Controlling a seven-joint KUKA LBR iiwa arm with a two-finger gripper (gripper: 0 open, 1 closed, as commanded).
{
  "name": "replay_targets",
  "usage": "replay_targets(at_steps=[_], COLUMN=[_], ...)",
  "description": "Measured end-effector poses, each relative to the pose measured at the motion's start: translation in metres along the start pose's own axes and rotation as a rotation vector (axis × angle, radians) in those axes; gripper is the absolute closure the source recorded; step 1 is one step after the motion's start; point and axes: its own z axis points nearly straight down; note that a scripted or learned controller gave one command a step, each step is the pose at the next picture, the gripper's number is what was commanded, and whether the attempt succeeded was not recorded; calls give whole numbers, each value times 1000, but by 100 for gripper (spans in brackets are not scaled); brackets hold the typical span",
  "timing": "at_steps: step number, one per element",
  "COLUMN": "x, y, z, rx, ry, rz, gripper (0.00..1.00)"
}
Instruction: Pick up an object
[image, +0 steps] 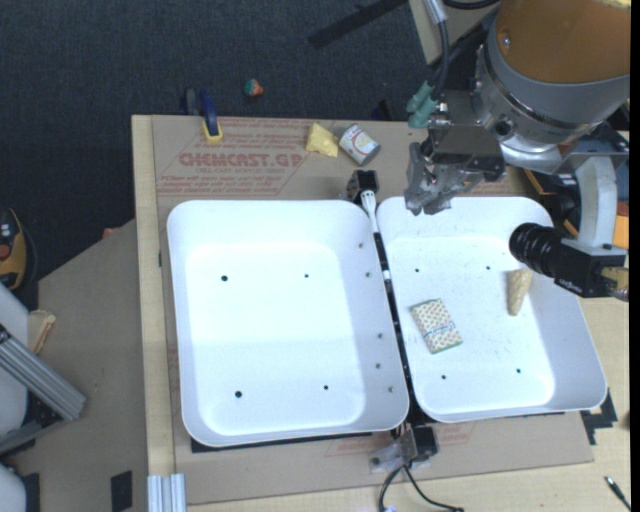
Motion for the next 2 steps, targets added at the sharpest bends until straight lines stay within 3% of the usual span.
replay_targets(at_steps=[1,2], x=[58,81], y=[-4,-5], z=[105,193], rx=[28,28], ry=[-8,-9], rz=[0,4], gripper=[100,100])
